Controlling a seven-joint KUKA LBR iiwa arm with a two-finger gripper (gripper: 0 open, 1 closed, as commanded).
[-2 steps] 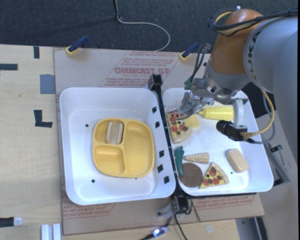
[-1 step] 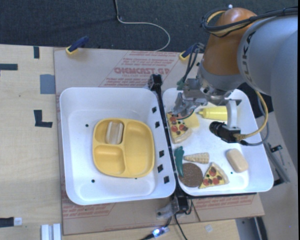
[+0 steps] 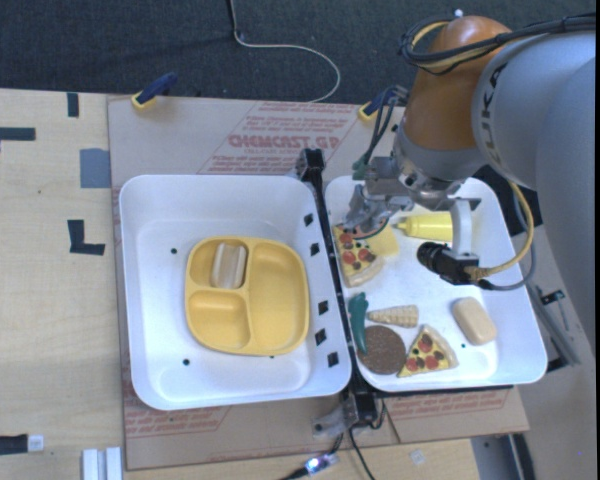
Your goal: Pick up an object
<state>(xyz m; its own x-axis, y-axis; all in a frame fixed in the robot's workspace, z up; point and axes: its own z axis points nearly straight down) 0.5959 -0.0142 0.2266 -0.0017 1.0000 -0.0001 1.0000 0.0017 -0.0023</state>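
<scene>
A toy pizza slice [image 3: 357, 258], tan crust with red topping and dark dots, lies at the far left of the right bin [image 3: 515, 298], touching a yellow wedge [image 3: 384, 241]. The gripper [image 3: 365, 213] hangs just above it; whether its jaws are open or shut, I cannot tell.

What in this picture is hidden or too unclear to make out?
- Gripper, camera view: the wrist above hides its fingertips.
- Yellow block: partly covered by the gripper, shape unclear.
- Pale item in the yellow tray: too small to identify.
- Right bin: far corner hidden by the arm.
</scene>
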